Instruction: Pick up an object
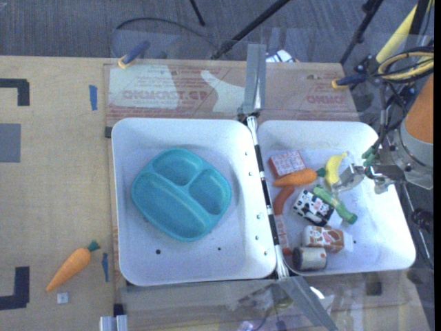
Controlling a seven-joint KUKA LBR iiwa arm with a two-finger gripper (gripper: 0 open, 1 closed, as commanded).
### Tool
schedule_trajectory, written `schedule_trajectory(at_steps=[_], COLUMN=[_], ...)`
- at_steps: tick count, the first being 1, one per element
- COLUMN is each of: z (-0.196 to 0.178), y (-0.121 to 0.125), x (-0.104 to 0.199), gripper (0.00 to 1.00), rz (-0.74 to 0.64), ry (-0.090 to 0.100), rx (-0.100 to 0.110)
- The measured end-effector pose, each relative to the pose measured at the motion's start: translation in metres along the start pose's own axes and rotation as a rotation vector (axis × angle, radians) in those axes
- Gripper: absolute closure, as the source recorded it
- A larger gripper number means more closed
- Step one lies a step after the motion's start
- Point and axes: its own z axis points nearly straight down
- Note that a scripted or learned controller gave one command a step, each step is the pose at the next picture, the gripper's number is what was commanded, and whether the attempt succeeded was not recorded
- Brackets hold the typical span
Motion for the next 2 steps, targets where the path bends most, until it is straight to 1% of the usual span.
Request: schedule_trajectory(at_steps=[1, 2], z=[0.114, 0.103], y=[0.021, 0.022], x=[0.013, 0.012], gripper=[0.0, 1.0], rz=[0.073, 0.075], ry=[-0.002, 0.0], rx=[-0.022, -0.023])
